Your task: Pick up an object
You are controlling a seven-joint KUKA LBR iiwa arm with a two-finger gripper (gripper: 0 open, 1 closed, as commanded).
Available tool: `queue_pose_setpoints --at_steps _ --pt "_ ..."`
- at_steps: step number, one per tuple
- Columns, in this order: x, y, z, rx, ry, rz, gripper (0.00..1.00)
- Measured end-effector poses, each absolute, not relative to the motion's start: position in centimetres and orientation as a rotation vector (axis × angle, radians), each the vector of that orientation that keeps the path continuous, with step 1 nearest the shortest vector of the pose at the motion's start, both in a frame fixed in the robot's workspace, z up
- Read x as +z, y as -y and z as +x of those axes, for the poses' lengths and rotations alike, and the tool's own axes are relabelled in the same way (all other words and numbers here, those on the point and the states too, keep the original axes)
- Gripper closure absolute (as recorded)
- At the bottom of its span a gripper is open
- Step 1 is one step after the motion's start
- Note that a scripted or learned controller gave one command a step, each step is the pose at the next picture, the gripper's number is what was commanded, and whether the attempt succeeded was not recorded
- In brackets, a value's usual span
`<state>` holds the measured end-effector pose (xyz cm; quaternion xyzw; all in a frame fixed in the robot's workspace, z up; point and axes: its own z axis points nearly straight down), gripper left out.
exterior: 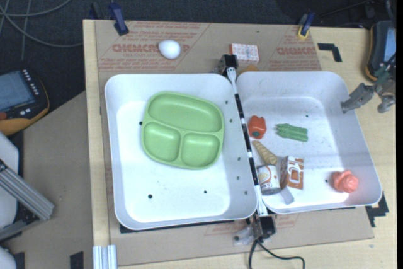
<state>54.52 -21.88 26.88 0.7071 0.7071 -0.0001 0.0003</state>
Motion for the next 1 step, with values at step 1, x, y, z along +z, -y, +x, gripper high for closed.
queue_pose_setpoints --at_steps 1 --pt "15.61 16.8 54.23 -0.001 -2.224 2.222 0.0"
